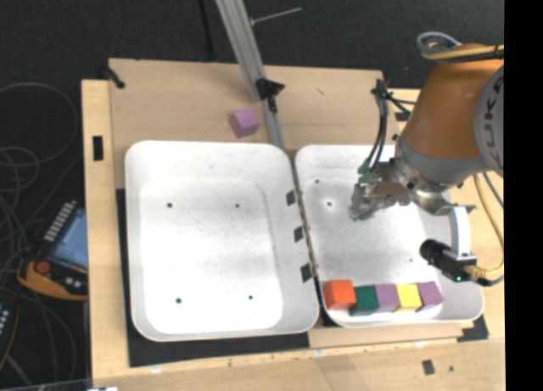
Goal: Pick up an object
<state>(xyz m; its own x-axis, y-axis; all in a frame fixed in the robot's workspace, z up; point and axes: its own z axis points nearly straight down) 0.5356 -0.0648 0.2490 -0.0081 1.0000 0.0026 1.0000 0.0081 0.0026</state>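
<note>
Along the front wall of the right bin (339, 169) sits a row of small blocks: an orange block (340, 293), a green block (366, 298), a purple block (388, 297), a yellow block (410, 297) and another purple block (429, 293). My gripper (363, 207) hangs over the middle of the right bin, well behind the row and apart from every block. Nothing shows between its fingers. The arm's orange band and grey wrist cover the bin's right side.
The left bin (212, 237) lies beside the right one. A lone purple cube (245, 122) rests on the wooden bench behind the left bin. A slanted metal rail (242, 33) rises from between the bins' back edges. Cables and a handheld pendant (59, 249) lie left of the bench.
</note>
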